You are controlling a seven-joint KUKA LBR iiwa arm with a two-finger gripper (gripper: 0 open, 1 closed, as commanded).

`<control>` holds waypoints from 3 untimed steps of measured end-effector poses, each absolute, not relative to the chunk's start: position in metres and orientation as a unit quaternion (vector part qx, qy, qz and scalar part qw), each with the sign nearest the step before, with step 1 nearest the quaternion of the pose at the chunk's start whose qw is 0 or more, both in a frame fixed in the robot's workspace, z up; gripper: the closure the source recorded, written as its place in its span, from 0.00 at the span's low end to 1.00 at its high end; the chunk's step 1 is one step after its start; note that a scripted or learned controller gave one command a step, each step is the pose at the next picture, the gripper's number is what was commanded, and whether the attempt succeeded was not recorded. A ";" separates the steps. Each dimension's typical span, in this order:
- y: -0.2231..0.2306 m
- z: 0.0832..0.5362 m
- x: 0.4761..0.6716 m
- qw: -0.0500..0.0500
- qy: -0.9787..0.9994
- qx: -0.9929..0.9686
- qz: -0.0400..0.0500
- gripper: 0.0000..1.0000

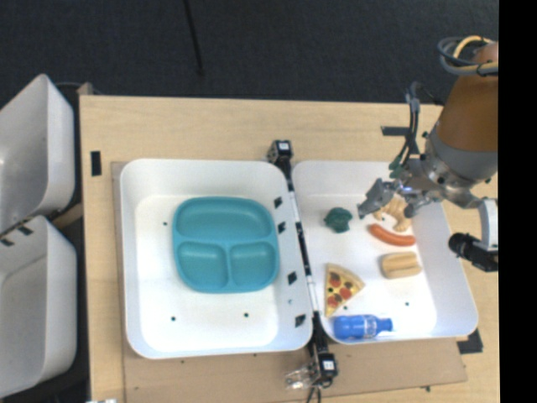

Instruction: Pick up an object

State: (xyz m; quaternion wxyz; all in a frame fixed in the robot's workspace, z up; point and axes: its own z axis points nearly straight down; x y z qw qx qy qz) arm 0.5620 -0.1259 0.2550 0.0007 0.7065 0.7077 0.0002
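The right bin [453,305] holds a small dark green lump [338,218], a red sausage [392,236], a tan bread roll [399,264], a pizza slice [341,288] and a blue bottle [361,327] lying at the front edge. My gripper [388,208] hangs low over the back of this bin, just above the sausage and to the right of the green lump. It is open, and I see nothing held between its fingers. A small tan and white object [394,218] lies partly hidden under it.
The left bin [143,309] holds a teal divided plate [225,243]. A ridge with black clips [295,242] separates the two bins. The arm's orange band [470,112] rises at the right. White shapes [33,225] stand beyond the bench's left edge.
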 end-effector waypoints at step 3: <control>-0.124 0.106 0.544 0.000 0.706 0.708 -0.001 0.00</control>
